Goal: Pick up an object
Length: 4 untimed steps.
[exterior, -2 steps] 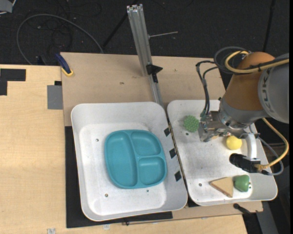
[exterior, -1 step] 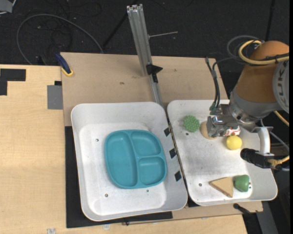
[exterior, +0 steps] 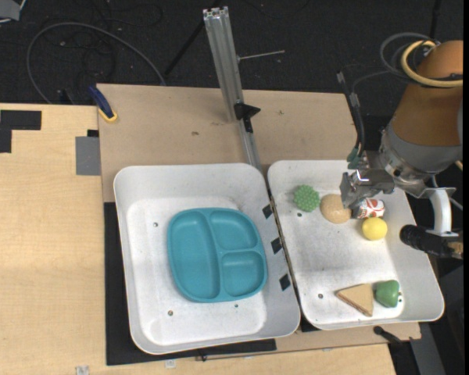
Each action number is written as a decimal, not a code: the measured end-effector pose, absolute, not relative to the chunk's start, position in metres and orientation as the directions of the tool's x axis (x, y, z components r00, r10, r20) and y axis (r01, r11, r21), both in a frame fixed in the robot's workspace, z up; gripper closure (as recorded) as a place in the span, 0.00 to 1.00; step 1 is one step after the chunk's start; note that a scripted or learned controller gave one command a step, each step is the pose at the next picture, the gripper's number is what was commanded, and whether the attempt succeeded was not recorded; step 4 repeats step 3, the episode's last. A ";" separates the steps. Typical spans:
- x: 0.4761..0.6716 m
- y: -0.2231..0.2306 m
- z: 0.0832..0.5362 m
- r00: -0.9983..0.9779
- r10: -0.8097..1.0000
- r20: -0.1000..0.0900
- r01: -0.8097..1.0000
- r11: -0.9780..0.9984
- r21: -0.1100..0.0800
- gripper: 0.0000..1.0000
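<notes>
We find the gripper (exterior: 358, 195) low over the far end of the right bin (exterior: 328, 276), reaching in from the right, and what matters for the next move is how the nearest pieces lie about its tip. The beige ball (exterior: 335, 209) sits just beside the tip on the side toward the left bin, seemingly touching or nearly so, while the red-and-white object (exterior: 371, 208) lies just on the other side, partly tucked under the wrist; the yellow ball (exterior: 374, 228) rests a little nearer us than that. So the tip stands between the beige ball and the red-and-white object, neither of them clearly inside its grasp. Whether the fingers are spread or pressed together we cannot tell (dark metal against shadow hides the gap), and we see nothing held between them. The green bumpy ball (exterior: 305, 198) lies further left still, near the bin's inner wall. We judge that a small shift toward the beige ball would centre it, as it is round and offers no preferred axis.
</notes>
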State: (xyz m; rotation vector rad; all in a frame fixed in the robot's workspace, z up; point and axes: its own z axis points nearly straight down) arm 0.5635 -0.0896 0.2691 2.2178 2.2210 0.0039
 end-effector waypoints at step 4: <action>0.563 0.064 0.243 -0.005 1.000 0.002 1.000 0.005 -0.005 1.00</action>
